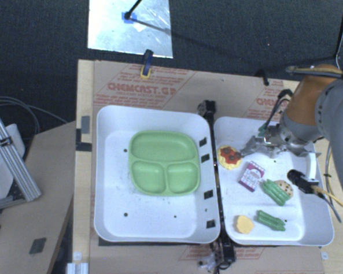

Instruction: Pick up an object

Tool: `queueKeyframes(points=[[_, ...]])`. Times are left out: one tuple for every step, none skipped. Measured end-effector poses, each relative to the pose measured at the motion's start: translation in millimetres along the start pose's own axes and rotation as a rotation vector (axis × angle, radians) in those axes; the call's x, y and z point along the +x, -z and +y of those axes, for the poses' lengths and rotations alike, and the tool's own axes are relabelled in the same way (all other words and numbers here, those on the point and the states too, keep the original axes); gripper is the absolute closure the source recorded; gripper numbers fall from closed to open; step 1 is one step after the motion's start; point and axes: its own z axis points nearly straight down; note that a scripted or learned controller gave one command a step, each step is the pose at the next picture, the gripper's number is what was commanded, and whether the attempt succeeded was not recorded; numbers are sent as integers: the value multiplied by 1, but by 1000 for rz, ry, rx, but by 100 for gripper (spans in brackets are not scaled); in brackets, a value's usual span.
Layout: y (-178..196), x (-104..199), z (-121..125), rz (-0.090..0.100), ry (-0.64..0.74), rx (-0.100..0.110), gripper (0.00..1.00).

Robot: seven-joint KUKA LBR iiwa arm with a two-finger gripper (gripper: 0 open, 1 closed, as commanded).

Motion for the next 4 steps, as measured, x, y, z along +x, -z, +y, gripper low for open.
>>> queueKeyframes(points=[[5,4,-47,-3,-6,-3,0],[5,-6,-71,-4,-7,-4,0],[5,-9,-87,-4,-7,-5,0],[5,-7,-106,-4,-6,-5,0]])
